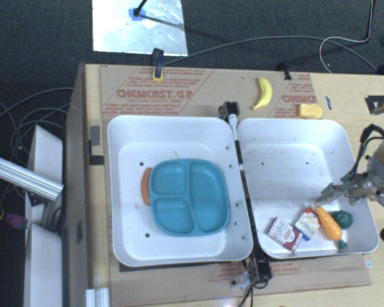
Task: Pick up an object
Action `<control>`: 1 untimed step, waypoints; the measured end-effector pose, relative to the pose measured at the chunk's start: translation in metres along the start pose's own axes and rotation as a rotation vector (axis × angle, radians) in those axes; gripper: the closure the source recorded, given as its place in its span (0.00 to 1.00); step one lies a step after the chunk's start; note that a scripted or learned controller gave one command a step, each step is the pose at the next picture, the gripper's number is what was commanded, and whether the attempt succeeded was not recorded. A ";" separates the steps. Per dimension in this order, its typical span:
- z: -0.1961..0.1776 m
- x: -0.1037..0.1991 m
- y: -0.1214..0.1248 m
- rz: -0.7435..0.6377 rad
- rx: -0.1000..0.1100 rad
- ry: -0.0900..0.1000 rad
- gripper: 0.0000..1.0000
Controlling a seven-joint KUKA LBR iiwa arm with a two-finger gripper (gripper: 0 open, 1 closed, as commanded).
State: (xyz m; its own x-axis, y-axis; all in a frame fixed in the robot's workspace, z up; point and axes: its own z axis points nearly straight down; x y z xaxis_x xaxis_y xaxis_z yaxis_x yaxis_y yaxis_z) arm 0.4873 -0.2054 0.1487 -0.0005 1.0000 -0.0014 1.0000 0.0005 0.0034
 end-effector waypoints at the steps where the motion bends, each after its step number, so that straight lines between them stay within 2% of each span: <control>1: 0.021 0.034 0.061 -0.004 0.001 0.002 0.00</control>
State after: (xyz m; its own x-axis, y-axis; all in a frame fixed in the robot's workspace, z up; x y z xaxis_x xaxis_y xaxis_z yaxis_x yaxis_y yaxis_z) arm 0.5479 -0.1710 0.1276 -0.0044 1.0000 0.0004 1.0000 0.0044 0.0020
